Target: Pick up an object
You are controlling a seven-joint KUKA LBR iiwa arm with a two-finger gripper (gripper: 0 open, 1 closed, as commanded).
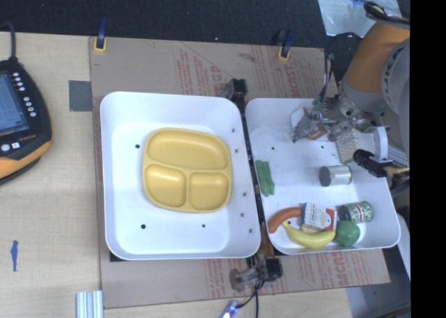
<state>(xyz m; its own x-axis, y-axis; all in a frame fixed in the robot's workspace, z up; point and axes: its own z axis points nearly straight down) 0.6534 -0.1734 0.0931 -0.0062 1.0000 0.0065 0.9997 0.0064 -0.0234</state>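
My gripper (311, 127) hangs low over the far part of the right bin (279, 111), reaching in from the right on the grey and orange arm (369, 65). Several objects lie in this bin. A grey metal can (335, 175) lies on its side just in front of the gripper. A green pod (264, 177) rests by the left wall. Along the near edge sit an orange carrot-like piece (281, 218), a banana (307, 238), a small carton (318, 217), a green-labelled can (355, 211) and a green round fruit (348, 233).
The left bin (118, 226) holds a yellow divided plate (187, 169). A teach pendant (17, 118) lies on the bench at far left. Two clamps (101, 35) (283, 42) pin the cardboard at the back edge.
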